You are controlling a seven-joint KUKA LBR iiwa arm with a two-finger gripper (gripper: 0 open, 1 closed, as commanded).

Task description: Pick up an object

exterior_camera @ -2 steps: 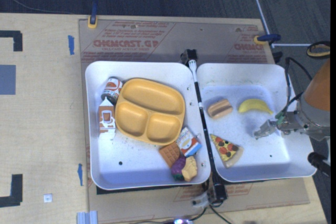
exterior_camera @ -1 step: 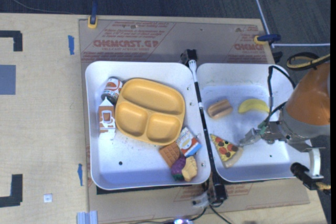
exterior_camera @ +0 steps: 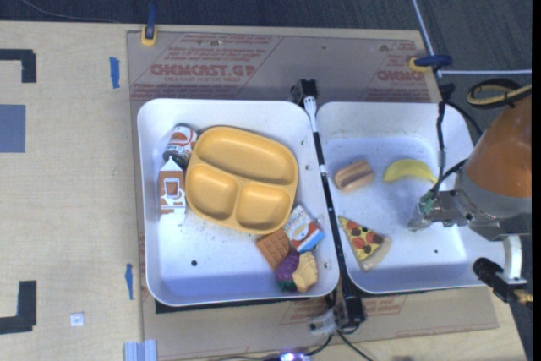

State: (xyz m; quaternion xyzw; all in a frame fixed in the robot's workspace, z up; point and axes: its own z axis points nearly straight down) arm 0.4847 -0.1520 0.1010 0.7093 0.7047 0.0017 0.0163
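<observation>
The arm [exterior_camera: 500,173] reaches in over the right bin [exterior_camera: 397,118], its gripper [exterior_camera: 427,211] low near the bin's right wall; whether the fingers are released or clenched I cannot tell. Nearest it lies a curved yellow banana [exterior_camera: 409,172], just up and left. A hot dog [exterior_camera: 353,175] in a tan bun sits beside the banana, and a pizza slice [exterior_camera: 365,240] rests lower, near the divider. The left bin [exterior_camera: 161,207] holds a yellow sectioned plate [exterior_camera: 239,179].
</observation>
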